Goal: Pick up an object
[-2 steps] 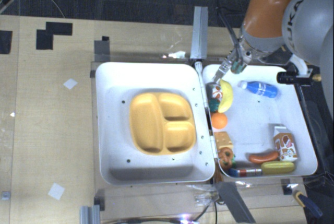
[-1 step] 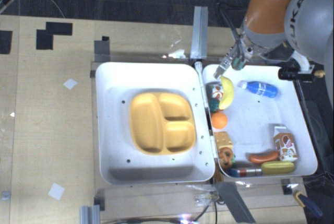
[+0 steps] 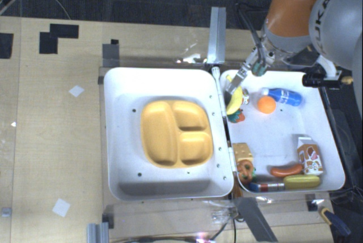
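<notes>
A pale wooden bench (image 3: pixel 51 140) carries two shallow white bins side by side, with dark carpeted floor beyond its far edge. Several black patches and a few small pale squares mark the bench top on the left. A metal post (image 3: pixel 216 35) stands upright behind the seam where the bins meet.

The left bin (image 3: pixel 122 179) holds one thing: a yellow divided tray (image 3: pixel 174 133) with three compartments, lying near the middle with bare white floor all around it.

The right bin (image 3: pixel 332 140) holds the loose objects. At its far left corner lies one banana (image 3: pixel 234 101), close against the wall shared with the left bin, with a small red and green piece (image 3: pixel 237 117) just beside its near end. One orange ball (image 3: pixel 266 104) sits touching or just beside one blue bottle (image 3: pixel 285 97) along the far side. Along the near wall are one tan box (image 3: pixel 242 152), one round orange-brown item (image 3: pixel 245 168), one marker-like stick (image 3: pixel 266 185), one red sausage (image 3: pixel 286 169), one yellow-green oblong (image 3: pixel 302 181) and one small carton (image 3: pixel 309 158). The middle of this bin's floor is bare.

The gripper (image 3: pixel 236 84) hangs over the far left corner of the right bin, right at the banana's upper end. Whether it is released or clenched cannot be told from this slant, and no object is plainly seen in its grasp.
</notes>
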Motion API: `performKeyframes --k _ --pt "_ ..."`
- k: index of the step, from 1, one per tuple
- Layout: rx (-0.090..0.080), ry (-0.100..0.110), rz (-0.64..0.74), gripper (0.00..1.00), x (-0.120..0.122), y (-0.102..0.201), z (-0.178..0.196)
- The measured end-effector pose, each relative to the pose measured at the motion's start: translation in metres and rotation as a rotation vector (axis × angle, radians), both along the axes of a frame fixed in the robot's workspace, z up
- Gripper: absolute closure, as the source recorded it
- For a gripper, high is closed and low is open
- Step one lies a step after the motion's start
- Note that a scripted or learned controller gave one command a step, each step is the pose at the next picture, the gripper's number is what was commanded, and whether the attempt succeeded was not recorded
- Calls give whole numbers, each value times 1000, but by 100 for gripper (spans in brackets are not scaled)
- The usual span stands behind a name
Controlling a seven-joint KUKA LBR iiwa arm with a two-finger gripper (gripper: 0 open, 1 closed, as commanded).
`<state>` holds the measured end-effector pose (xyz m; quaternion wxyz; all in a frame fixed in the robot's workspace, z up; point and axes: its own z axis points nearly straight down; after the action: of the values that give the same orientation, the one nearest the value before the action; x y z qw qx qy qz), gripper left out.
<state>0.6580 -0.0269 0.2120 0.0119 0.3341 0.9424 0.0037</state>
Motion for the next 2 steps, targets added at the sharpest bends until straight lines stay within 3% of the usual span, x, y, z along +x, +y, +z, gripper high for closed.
performKeyframes --k 1,2 --pt "7 6 -80 0 -16 75 104" --pt "1 29 -159 0 -2 16 -32"
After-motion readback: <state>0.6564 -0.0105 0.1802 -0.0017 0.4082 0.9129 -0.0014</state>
